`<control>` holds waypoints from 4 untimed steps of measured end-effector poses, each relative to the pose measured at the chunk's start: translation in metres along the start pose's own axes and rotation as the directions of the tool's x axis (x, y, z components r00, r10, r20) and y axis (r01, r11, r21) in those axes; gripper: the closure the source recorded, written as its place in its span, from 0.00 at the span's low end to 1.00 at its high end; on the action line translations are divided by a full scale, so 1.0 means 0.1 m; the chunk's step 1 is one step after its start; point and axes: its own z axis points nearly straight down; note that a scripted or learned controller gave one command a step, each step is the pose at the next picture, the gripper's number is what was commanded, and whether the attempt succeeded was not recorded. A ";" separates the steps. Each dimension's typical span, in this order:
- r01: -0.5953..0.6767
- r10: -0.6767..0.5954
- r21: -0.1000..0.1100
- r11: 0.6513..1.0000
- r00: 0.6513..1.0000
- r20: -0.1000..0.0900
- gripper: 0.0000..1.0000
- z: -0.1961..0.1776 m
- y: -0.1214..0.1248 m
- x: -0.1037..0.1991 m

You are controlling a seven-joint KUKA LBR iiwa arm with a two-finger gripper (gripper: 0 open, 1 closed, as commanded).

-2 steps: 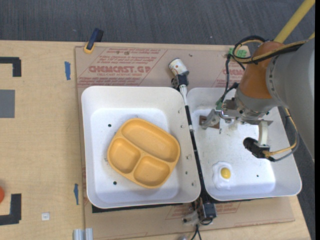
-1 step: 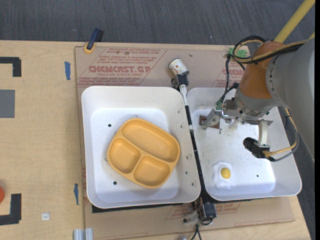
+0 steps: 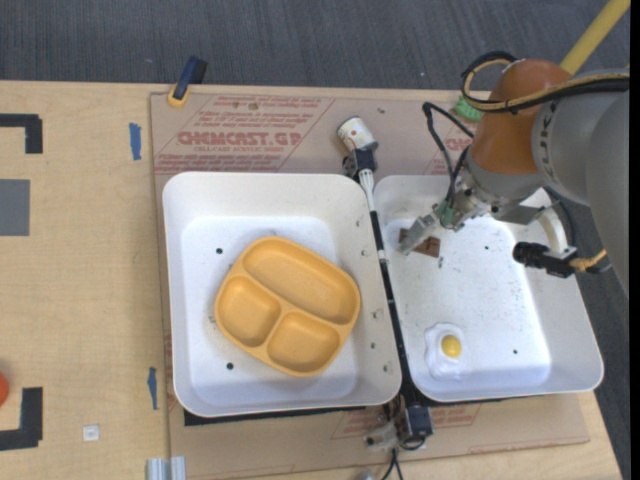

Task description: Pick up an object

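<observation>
Starting at the left bin, I have a yellow divided plate lying flat in its middle, three compartments, all bare. It looks like rigid moulded plastic, light but wide and smooth; I judge the raised rim is the only place two fingers could bite, and it may slip.

Moving right across the divider between the bins, the right bin holds two things. At its far left lies a small brown object, dark and irregular, too small for me to name. I judge it light and easy to nudge aside, so I would close across its narrow width. At the near left corner sits a toy fried egg, white with a yellow yolk, lying flat; it looks thin and low, hard to get fingers under.

The gripper hangs over the far part of the right bin, just right of the brown object and very close to it. Whether it touches the piece, I cannot tell; the tip is small and blurred from here.
</observation>
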 end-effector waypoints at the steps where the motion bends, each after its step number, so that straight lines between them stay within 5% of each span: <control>1: 0.000 0.000 -0.004 1.000 1.000 0.002 1.00 -0.11 0.01 0.00; 2: 0.000 0.000 -0.003 1.000 1.000 0.002 0.00 -0.11 0.01 0.00; 3: 0.120 -0.120 0.002 0.993 0.993 -0.003 0.00 0.00 -0.55 0.09; 4: 0.107 -0.107 0.000 0.994 0.994 -0.001 0.00 0.00 -0.02 -0.04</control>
